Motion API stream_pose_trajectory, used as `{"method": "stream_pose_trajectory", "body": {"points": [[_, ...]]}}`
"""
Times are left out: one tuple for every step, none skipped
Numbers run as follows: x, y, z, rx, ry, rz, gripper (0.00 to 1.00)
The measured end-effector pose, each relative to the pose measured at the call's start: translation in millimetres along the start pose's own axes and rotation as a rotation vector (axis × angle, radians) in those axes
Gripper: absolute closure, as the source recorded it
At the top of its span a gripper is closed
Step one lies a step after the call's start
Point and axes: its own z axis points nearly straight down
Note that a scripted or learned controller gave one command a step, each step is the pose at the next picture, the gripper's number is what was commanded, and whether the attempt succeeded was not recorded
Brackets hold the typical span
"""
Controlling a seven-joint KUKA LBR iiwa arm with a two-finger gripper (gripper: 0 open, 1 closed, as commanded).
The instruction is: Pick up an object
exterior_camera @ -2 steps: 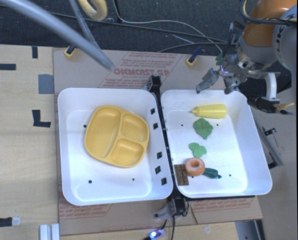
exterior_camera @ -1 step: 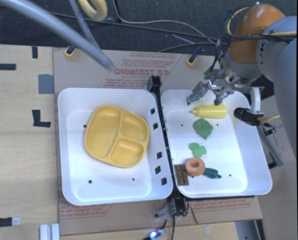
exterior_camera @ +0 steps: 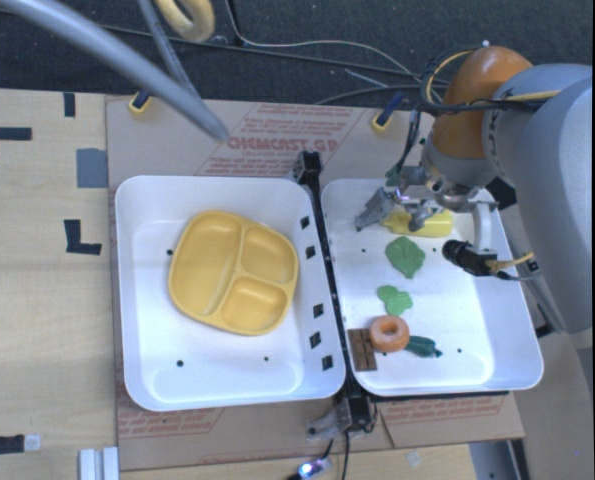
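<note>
Gripper [exterior_camera: 402,208] hangs low in the right bin [exterior_camera: 497,368], fingers apparently spread apart, just beside a yellow block [exterior_camera: 435,224]. Green leaf [exterior_camera: 407,256], smaller green piece [exterior_camera: 394,299] and orange ring [exterior_camera: 388,334] lie nearer. Yellow divided plate [exterior_camera: 234,271] occupies the left bin [exterior_camera: 137,298].

Left bin [exterior_camera: 137,268]: yellow divided plate [exterior_camera: 234,271]; right bin [exterior_camera: 497,363]: gripper [exterior_camera: 395,208] low beside a yellow block [exterior_camera: 432,224], two green pieces [exterior_camera: 406,256], orange ring [exterior_camera: 388,333].
</note>
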Motion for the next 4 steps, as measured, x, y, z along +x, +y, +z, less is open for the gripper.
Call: {"method": "stream_pose_trajectory", "body": {"points": [[0,2,17,-0.003,0.001,0.002,0.0],[-2,0,10,0.001,-0.005,0.001,1.0],[-3,10,-49,-0.011,0.0,0.001,1.0],[3,3,-98,-0.01,0.0,0.001,1.0]]}}
